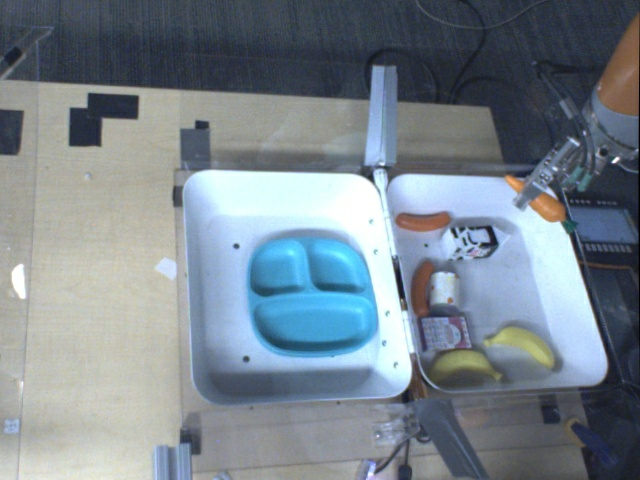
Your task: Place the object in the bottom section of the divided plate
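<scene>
Jaws point(548, 190) hovering at upper right of frame, clenched on small orange carrot-like object point(543, 203) over right white bin's rim point(520, 176). Blue divided plastic plate point(312, 296) sitting in left bin point(215, 268).

arm point(622, 88) cut by right edge

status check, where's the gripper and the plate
Gripper over right bin's far right rim, by an orange object. Blue divided plate in left bin, bottom section bare. Nothing blocking the plate.
</scene>
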`<state>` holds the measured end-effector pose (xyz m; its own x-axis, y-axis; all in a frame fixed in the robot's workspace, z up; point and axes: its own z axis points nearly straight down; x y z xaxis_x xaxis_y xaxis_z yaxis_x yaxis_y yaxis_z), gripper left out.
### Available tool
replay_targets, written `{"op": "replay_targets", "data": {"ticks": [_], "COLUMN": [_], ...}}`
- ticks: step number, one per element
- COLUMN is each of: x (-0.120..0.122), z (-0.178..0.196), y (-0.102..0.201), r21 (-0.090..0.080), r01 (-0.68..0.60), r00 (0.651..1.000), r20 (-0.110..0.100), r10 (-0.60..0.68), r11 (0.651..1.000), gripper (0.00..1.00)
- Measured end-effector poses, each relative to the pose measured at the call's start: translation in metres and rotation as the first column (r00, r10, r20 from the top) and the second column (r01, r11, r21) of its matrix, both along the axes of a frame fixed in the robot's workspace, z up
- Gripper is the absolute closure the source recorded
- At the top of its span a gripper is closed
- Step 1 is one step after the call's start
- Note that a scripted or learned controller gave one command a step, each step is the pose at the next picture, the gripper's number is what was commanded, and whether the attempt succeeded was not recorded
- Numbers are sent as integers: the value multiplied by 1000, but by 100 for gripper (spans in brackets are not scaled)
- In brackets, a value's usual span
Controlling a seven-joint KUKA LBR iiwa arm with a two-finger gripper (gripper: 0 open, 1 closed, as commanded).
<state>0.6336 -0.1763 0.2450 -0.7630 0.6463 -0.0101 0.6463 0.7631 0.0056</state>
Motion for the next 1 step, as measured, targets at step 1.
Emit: {"op": "replay_targets", "data": {"ticks": [1], "x": [-66], "z": [-105], "y": [22], "r21": [2], "r01": [129], "r00": [992], "r20": [-6], "r10": [-129], "r11": [992], "gripper": [100]}}
